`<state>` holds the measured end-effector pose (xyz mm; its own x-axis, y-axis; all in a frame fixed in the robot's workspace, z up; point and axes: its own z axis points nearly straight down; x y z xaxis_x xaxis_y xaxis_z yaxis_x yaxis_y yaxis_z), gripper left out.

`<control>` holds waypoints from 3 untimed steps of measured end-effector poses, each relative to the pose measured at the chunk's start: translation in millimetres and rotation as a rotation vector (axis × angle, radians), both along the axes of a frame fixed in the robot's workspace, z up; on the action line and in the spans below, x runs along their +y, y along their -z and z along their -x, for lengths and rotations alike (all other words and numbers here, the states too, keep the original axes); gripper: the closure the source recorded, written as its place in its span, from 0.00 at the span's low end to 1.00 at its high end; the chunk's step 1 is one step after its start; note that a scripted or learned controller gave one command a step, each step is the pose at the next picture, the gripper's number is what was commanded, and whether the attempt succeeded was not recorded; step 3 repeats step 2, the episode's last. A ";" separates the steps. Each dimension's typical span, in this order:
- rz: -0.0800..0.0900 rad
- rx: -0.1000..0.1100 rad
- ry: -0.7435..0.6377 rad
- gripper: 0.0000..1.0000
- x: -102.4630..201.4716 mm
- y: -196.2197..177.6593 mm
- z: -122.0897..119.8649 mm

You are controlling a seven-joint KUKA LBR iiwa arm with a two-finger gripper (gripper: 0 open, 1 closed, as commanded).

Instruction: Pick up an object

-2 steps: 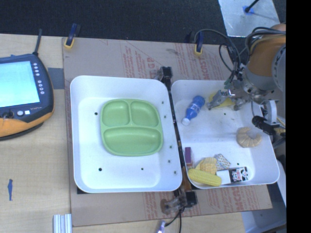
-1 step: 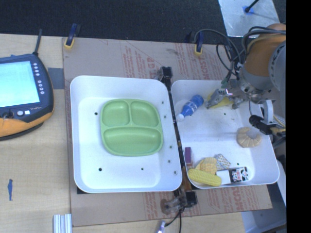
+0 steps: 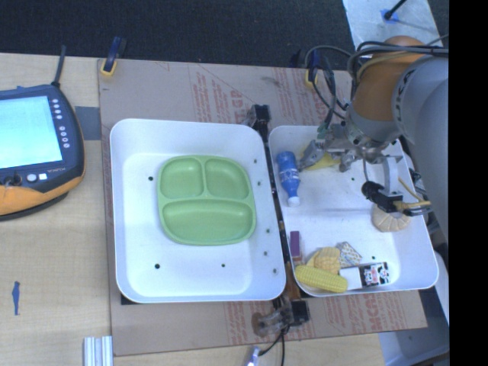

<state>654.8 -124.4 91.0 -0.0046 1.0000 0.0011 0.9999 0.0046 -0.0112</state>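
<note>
Claw [image 3: 329, 152] low at right bin's [image 3: 427, 274] far end, grip state cannot tell | targets: blue bottle [image 3: 287, 172] beside it, corn [image 3: 321, 280] near front | risk: closing on nothing, or nudging bottle against wall

Dark carpet [image 3: 191, 10] lies beyond the wooden bench [image 3: 46, 265] with its cardboard sheet [image 3: 206, 90].
</note>
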 end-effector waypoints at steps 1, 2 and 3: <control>0.011 -0.012 0.005 0.00 21.1 -2.9 45.4; -0.002 0.006 0.005 0.00 -3.5 -7.7 1.5; -0.002 0.006 0.005 0.00 -3.5 -7.7 1.5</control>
